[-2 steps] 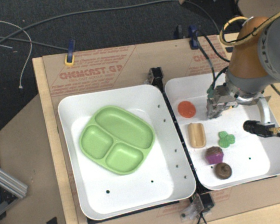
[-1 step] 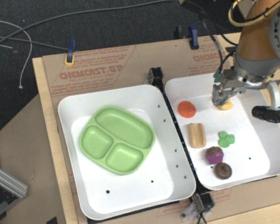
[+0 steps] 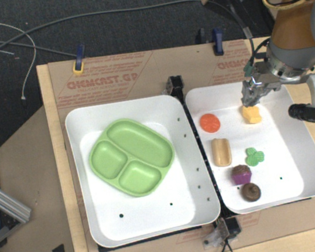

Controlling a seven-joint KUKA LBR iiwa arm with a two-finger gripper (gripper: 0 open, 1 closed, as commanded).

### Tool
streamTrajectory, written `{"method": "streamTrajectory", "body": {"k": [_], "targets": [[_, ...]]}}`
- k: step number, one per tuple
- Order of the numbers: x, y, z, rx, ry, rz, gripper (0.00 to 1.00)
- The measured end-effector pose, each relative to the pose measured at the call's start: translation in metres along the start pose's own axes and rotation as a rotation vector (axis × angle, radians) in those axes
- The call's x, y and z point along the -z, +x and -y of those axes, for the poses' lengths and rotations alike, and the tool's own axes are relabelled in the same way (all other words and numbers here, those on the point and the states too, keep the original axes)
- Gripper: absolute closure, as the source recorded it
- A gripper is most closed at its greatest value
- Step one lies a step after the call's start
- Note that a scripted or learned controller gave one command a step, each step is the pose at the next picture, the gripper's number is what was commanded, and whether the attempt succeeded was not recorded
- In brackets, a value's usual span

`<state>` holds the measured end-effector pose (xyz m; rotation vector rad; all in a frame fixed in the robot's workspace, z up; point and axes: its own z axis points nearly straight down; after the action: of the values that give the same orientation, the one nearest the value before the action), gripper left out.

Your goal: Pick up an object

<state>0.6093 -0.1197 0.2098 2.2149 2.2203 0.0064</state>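
Observation:
The right bin holds several small objects: an orange-red round piece, a tan bread-like piece, a yellow chunk, a green clover-shaped piece, a purple piece and a brown round piece. My gripper hangs over the back of this bin, just above the yellow chunk. Nothing shows between its fingers.
The left bin carries a green divided plate. A black divider runs between the bins. Clamps sit on the cardboard's far edge. A black connector juts in at the right.

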Motion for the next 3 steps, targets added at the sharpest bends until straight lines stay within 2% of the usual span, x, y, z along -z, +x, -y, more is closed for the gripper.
{"method": "streamTrajectory", "body": {"k": [1, 3], "targets": [[0.025, 0.0, -0.001, -0.001, 0.002, 0.0, 1.0], [0.005, 0.104, 0.014, 0.003, 0.01, -0.005, 1.0]]}}
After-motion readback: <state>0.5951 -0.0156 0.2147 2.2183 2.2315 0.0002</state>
